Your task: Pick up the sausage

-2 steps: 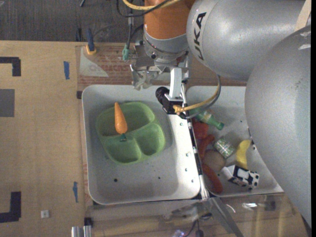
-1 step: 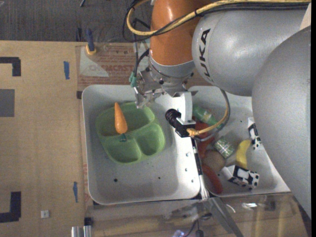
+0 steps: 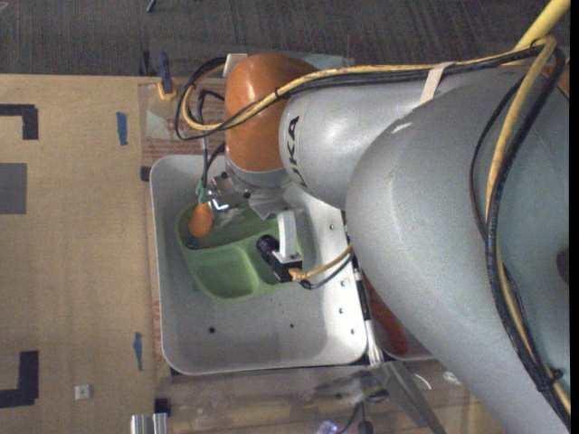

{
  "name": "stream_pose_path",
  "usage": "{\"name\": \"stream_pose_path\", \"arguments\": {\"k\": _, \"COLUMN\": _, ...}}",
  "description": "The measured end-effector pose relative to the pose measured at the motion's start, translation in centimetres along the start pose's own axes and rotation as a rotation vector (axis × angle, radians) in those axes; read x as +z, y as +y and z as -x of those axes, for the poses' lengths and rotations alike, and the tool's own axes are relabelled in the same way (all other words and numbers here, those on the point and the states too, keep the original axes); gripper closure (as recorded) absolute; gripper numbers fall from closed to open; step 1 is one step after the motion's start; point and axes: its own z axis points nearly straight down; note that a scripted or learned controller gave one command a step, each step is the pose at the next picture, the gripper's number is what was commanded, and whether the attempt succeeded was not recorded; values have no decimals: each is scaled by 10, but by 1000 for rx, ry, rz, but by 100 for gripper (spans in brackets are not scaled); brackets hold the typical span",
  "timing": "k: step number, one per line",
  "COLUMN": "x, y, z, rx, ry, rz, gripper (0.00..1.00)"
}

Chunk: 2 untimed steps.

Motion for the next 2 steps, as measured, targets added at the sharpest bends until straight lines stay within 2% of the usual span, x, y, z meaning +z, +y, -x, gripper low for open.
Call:
{"name": "stream_pose_path", "arguments": {"k": 1, "x": 0, "y": 0, "z": 0, "rx": 0, "ry": -1, "rz": -1, "gripper": 0}}
{"name": "stream_pose_path", "arguments": {"k": 2, "x": -8, "y": 1, "z": 1, "rx": 2, "ry": 1, "rz": -2, "gripper": 100}}
